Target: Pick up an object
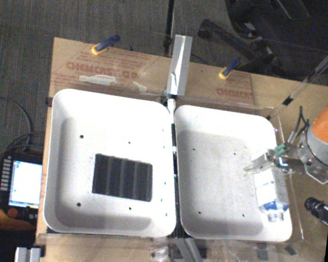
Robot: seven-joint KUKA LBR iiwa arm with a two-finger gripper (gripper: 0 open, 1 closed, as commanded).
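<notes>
Two white bins (119,106) (231,121); one dark ribbed block (123,177); one clear bottle (270,195), apparently.

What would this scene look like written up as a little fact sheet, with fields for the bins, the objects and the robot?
left bin: white, shallow, holds a dark ribbed rectangular object lying flat near its middle
right bin: white, shallow, holds a clear plastic bottle with a blue label, lying at its right side
arm: grey with orange band, reaching in from the right
gripper: low over the right bin's right side, just above the bottle's upper end
bench top: brown board with two blue-and-yellow clamps at the far edge
</notes>
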